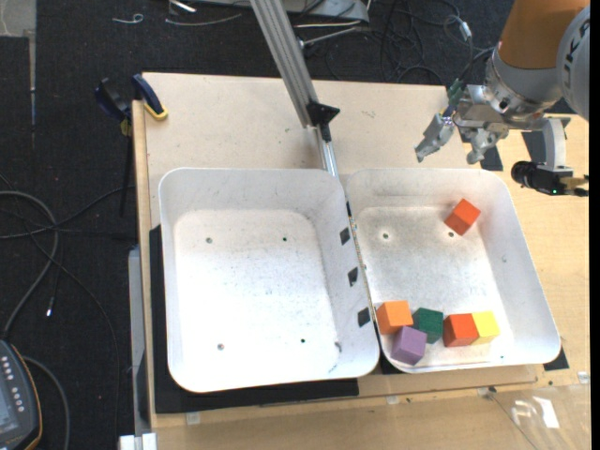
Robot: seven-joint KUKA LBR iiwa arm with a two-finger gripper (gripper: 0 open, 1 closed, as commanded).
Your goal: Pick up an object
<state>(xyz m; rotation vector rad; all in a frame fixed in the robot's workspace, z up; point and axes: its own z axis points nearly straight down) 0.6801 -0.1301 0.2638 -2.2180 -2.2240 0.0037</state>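
You are looking down on a bench (234, 125) bearing two white bins side by side. The left bin (187, 204) is sitting at 9 o'clock from centre; the right bin (525, 279) is sitting at 3 o'clock and is holding all the blocks.

The arm (548, 22) is reaching in at 1 o'clock, and its gripper (459, 139) is hanging above the bench just beyond the right bin's far rim. Nothing is showing between its fingers. Whether they are spread or closed cannot be told at this angle.

Inside the right bin, one orange block (462, 217) is lying alone, tilted, toward 1 o'clock of the bin floor. Five more are crowding together at the bin's 6 o'clock edge: an orange block by the divider (394, 315), a purple block (408, 344), a green block (428, 322), a red-orange block (459, 329) and a yellow block (486, 325).

Judged from this, the approach step is in hand; no block is being grasped. The next move is calling for travel over a block and a descent. The lone orange block is probably offering the clearest finger room, since its neighbours are well apart.
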